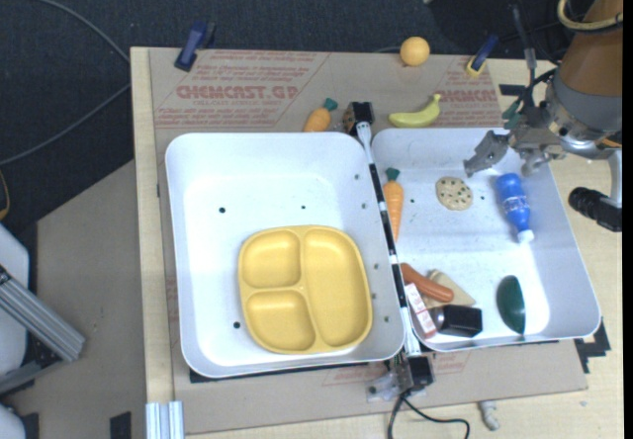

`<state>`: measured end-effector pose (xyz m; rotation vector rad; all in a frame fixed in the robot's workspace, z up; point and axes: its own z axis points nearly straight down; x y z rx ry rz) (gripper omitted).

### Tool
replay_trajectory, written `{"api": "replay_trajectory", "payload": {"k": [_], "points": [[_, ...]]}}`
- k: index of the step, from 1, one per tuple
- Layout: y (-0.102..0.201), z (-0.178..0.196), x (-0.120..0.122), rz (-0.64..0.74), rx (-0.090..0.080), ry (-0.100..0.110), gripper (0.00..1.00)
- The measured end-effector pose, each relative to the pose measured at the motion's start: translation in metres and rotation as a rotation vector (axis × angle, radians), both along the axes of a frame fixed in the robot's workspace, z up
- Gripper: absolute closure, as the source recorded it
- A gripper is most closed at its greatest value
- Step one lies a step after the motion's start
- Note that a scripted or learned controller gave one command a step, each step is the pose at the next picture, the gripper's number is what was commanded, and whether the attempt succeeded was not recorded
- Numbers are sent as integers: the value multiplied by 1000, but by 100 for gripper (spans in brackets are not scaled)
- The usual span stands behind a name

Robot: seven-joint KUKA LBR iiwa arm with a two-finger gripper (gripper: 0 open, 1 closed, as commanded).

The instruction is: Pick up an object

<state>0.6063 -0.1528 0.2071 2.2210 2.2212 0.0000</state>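
Gripper (504, 152) hovers empty, jaws apart, just above the bottle (512, 202); you next descend toward six o'clock and close.

yellow divided plate (305, 287) in left bin (198, 180), gripper (506, 152) above blue bottle (513, 204) in right bin (569, 259)

Yellow three-compartment plastic plate (304, 287), orange carrot with green top (393, 204), tan chocolate-speckled cookie (454, 193), blue plastic bottle with white cap (513, 205), dark green oval object (510, 303), yellow banana (416, 114), two white bins (198, 229).
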Motion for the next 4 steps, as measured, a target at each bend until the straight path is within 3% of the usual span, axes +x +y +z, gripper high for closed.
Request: {"api": "replay_trajectory", "payload": {"k": [1,2,3,4], "points": [[-65,-118,29,3,8,4,0],[-67,-106,30,3,1,-1,100],[-16,-93,61,1,0,-2,100],[90,-21,5,3,3,0,100]]}}
